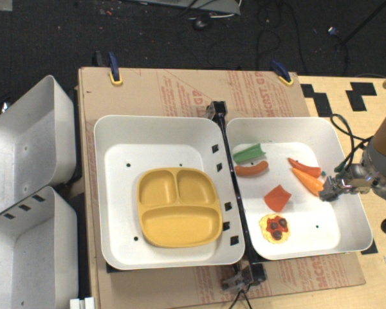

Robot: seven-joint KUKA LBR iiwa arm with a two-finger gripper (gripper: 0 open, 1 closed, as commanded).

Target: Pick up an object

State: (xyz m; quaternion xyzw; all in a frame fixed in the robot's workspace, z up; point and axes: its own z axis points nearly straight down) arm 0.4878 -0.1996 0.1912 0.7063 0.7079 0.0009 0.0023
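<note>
**Approach phase, gripper at carrot in right bin**

Dark carpeted floor with loose cables was seen behind a cardboard-topped bench bearing two shallow white plastic bins. Left bin was occupied by a yellow three-compartment plastic tray. Right bin was found to contain a green flat toy piece, touching or just above an orange-red sausage-shaped toy, plus a red-orange diamond-shaped flat piece, a small yellow round toy pizza with dark red toppings and an orange toy carrot.

Step judged: approach/grasp attempt, not a lift. The dark two-finger gripper was placed low at the right side of the right bin, just at the carrot's lower end. Finger opening could not be told at this resolution, and no object was seen between the fingers, so no hold is claimed.

Carrot appearance: elongated, tapered, smooth plastic, lying flat and diagonal, upper-left to lower-right, apparently two overlapping orange pieces. Well apart from the pizza and the diamond.

Next move, as judged: fingers to be centred across the carrot's narrow axis and closed, then a straight lift. A slip off the tapered end is the likely risk.
</note>
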